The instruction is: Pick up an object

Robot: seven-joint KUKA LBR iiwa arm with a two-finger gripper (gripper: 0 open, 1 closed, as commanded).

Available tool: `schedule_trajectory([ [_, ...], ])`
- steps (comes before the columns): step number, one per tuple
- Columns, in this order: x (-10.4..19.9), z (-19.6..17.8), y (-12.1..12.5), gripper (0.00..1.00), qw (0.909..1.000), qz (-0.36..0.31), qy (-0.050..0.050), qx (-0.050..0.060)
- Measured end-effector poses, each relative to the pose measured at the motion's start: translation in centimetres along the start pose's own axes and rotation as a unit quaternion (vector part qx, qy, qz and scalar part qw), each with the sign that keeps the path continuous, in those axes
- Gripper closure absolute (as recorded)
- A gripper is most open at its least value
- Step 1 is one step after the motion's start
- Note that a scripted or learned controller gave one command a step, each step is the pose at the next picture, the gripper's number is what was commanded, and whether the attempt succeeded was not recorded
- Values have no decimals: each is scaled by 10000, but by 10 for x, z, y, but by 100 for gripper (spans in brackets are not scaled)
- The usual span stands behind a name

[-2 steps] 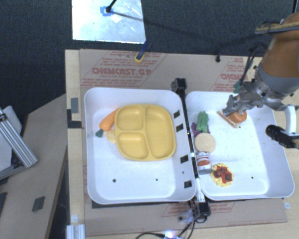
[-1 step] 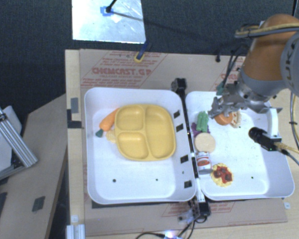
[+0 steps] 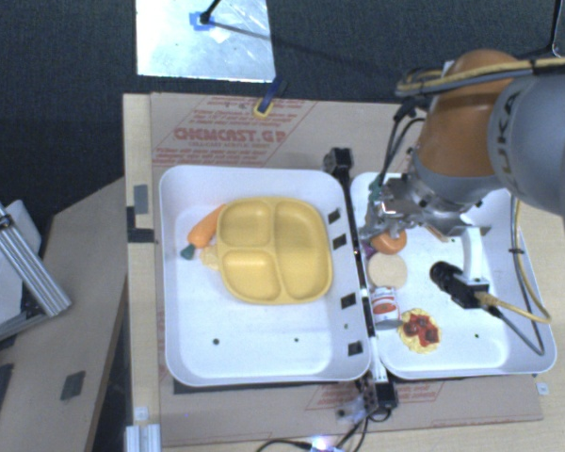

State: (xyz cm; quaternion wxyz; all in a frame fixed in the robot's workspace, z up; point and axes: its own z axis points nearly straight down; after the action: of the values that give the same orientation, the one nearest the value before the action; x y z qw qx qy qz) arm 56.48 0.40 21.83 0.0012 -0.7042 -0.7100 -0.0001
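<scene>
The end effector [image 3: 389, 217] hangs just above an orange round toy [image 3: 388, 242] in the right bin [image 3: 490, 347]; its grip I cannot tell. A beige disc [image 3: 387, 271] touching the toy may spoil the pick.

My arm [image 3: 537, 139] is grey, with an orange band [image 3: 461, 111] above the wrist; both bins are white, the left bin [image 3: 184, 347] holding a pale yellow divided plate [image 3: 268, 250] and, toward its left edge, an orange carrot [image 3: 205, 226] with a green tip. In the right bin [image 3: 490, 351], along its left edge, lie an orange round piece [image 3: 388, 243], a cream disc [image 3: 387, 271], a red-and-white can [image 3: 383, 305] and a yellow pizza slice [image 3: 419, 330] with red spots; the cardboard [image 3: 235, 135] beneath is tan with red lettering.
</scene>
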Motion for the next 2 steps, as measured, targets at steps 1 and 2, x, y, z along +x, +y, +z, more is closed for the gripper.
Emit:
schedule_trajectory([
  [1,17,-12,6,100,10000,8,-5,-17],
  [2,17,4,2,100,10000,33,-10,-4],
])
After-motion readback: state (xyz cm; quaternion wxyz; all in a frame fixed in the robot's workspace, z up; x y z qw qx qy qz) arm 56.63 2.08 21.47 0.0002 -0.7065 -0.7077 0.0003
